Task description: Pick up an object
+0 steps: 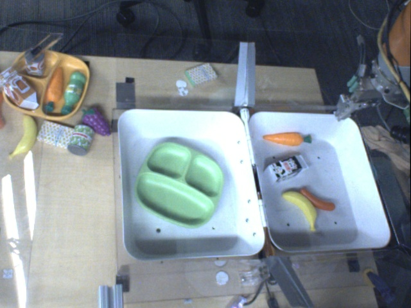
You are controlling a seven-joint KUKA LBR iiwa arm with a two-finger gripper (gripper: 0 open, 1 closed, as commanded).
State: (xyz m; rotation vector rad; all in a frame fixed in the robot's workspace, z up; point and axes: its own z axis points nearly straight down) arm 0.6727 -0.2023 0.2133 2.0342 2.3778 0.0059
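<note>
Pick not yet begun: the gripper is hanging at the right bin's far corner, grip state unreadable
Carrot, carton, banana and sausage are all lying untouched inside

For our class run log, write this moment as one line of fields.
arm: at right edge, above bins | left bin: green plate | right bin: carrot, carton, banana, sausage | held: nothing seen
</note>
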